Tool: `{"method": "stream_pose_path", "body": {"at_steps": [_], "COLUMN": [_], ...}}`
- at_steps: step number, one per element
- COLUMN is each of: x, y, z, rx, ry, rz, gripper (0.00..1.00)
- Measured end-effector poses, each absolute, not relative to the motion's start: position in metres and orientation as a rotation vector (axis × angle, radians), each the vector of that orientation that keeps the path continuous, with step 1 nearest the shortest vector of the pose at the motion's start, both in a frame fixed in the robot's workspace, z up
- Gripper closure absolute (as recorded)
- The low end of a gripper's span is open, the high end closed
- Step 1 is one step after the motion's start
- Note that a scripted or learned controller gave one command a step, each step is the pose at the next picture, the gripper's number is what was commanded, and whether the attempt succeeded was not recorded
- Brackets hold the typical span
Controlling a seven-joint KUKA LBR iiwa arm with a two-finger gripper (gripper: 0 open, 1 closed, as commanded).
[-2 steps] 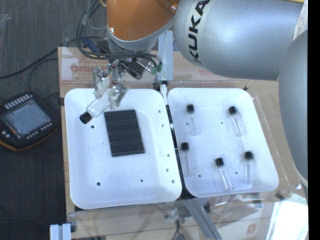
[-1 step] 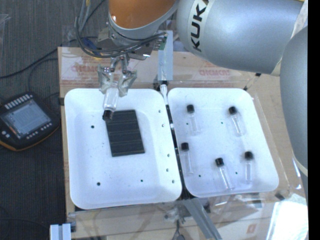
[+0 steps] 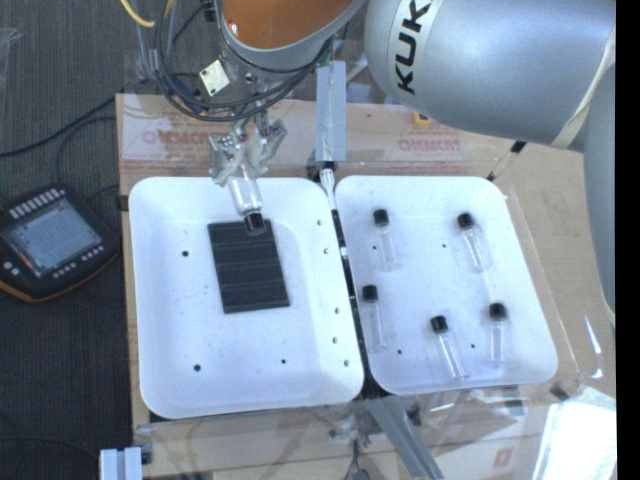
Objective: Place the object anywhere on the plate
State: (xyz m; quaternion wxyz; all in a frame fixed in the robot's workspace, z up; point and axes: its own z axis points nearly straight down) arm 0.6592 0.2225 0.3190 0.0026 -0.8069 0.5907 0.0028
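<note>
A clear vial (image 3: pixel 243 196) with a black cap (image 3: pixel 254 222) hangs at a slant in the back of the left bin (image 3: pixel 170 368). Its upper end sits between the metal fingers of my gripper (image 3: pixel 240 166), which is shut on it. The cap points down and toward the front, right at the back edge of the black ribbed plate (image 3: pixel 248 268). That plate lies flat in the middle of the left bin. I cannot tell whether the cap touches the plate or hovers just above it.
The right bin (image 3: pixel 520 268) holds several more clear vials with black caps, lying spread apart. A metal post (image 3: pixel 329 118) stands behind the seam between the bins. A teach pendant (image 3: pixel 45 243) lies on the floor at the left.
</note>
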Motion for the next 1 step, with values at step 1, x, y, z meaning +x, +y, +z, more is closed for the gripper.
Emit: {"method": "stream_pose_path", "body": {"at_steps": [1], "x": [0.6274], "y": [0.2326], "z": [0.3077], "rx": [-2.673], "ry": [1.648], "rz": [0.007], "gripper": [1.00]}}
